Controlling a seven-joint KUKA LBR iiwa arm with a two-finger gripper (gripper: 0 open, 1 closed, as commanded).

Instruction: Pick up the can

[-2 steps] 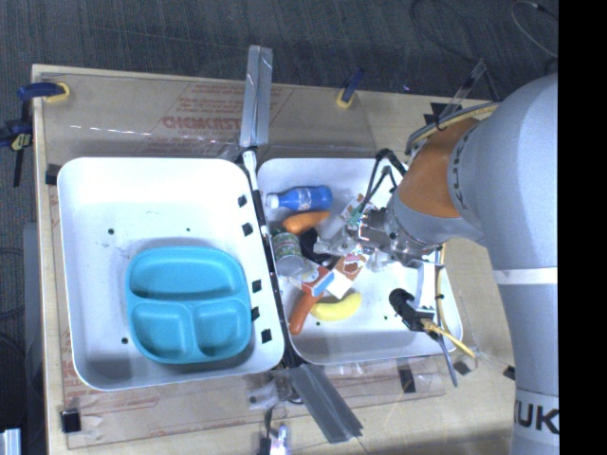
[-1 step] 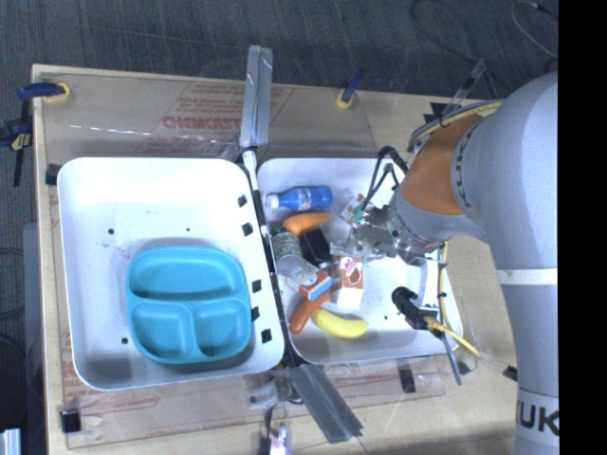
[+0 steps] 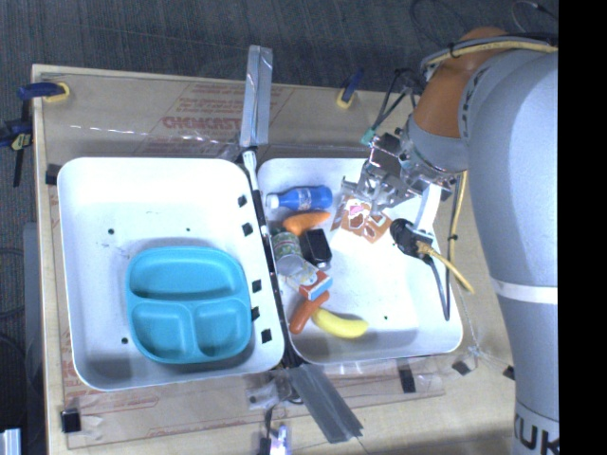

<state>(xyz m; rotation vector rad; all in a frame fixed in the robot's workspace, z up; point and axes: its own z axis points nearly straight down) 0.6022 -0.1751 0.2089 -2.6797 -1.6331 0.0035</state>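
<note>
The can (image 3: 285, 248), silvery with a greenish label, lies on its side against the left wall of the right bin (image 3: 417, 325). It sits between an orange sausage-shaped thing (image 3: 305, 222) and a red and white packet (image 3: 316, 283). A small black object (image 3: 318, 246) touches its right side. My gripper (image 3: 368, 200) hangs over the upper right part of that bin, well to the right of the can and apart from it. A red, white and brown packet (image 3: 361, 219) sits right under the gripper's tip; whether it is gripped is unclear.
A blue bottle (image 3: 302, 198) lies at the back of the right bin. A banana (image 3: 340, 324) and an orange carrot-like piece (image 3: 301, 317) lie near its front. The left bin (image 3: 95, 207) holds a blue divided tray (image 3: 190, 303).
</note>
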